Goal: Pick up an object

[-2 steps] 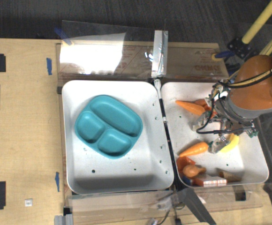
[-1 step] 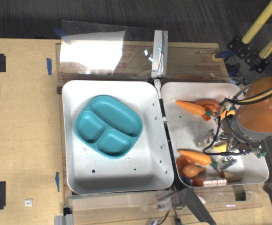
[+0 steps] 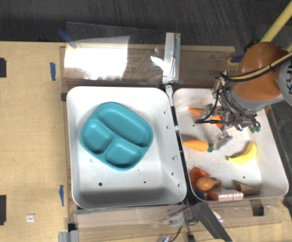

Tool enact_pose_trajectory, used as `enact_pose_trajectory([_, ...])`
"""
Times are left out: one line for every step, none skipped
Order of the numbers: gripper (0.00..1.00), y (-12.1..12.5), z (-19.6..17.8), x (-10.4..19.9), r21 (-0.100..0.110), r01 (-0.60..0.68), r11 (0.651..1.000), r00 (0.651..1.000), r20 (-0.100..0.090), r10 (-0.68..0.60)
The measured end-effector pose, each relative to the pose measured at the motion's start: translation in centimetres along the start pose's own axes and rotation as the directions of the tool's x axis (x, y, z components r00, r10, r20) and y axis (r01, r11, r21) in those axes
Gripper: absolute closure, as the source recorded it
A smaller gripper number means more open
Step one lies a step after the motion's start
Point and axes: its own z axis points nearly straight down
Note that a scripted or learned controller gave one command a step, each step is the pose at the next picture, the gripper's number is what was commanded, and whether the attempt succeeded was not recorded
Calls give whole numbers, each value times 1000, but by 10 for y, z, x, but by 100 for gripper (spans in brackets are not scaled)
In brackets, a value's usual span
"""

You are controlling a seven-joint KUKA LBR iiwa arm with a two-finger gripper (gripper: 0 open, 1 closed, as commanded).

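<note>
Where jaws (image 3: 225, 135) hover, state unclear, curved glossy banana (image 3: 243, 154), tapered carrot (image 3: 196, 145), smooth white bin (image 3: 274, 158).

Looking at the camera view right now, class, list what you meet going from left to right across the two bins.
Teal divided tray → orange carrot → yellow banana.

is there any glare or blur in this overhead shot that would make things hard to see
In the camera view, strong glare whitens the clear plastic sheet behind the left bin; the gripper looks blurry, unlike the crisp teal divided plate and banana; lighting is otherwise even with soft shadows.
</note>
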Motion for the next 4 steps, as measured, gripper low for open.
enact_pose_trajectory([0,8,0,1,1,18,1000,1000,-3,-18])
enact_pose_trajectory([0,24,0,-19,2,-69,998,998,0,69])
enact_pose_trajectory([0,34,-1,10,0,-78,997,997,-3,78])
enact_pose_trajectory([0,43,-2,53,1,-30,1000,1000,-2,30])
